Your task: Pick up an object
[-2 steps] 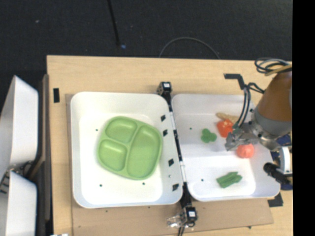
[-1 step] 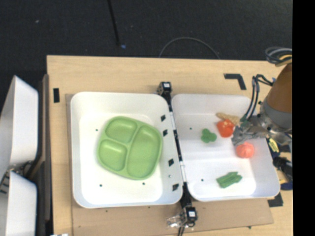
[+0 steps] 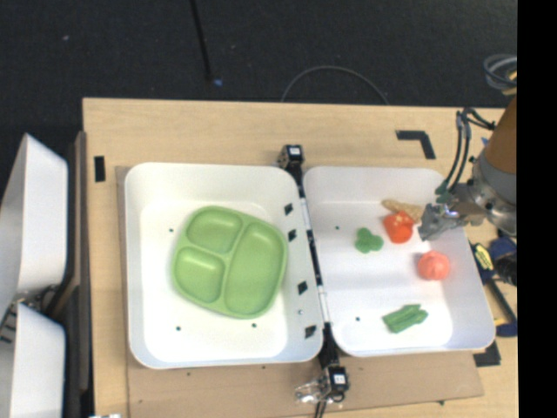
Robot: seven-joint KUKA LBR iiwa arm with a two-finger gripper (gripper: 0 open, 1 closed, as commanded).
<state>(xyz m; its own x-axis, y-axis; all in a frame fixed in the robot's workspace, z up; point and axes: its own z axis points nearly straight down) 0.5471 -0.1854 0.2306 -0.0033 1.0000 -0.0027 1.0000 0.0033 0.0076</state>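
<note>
The gripper (image 3: 432, 223) is above the right bin's (image 3: 348, 320) far right part; whether it is spread or pressed together cannot be told. The right bin holds five items: one tomato (image 3: 399, 227) just left of the gripper, one tan piece (image 3: 400, 205) beside that tomato on its far side, one green piece (image 3: 369, 241) farther left, one pink ball (image 3: 433, 266) just nearer the camera than the gripper, and one green pod (image 3: 405, 318) nearer still. The left bin (image 3: 157, 329), well left of the gripper, holds one green three-compartment plate (image 3: 230, 261). Both bins sit on the surface (image 3: 191, 129).
</note>
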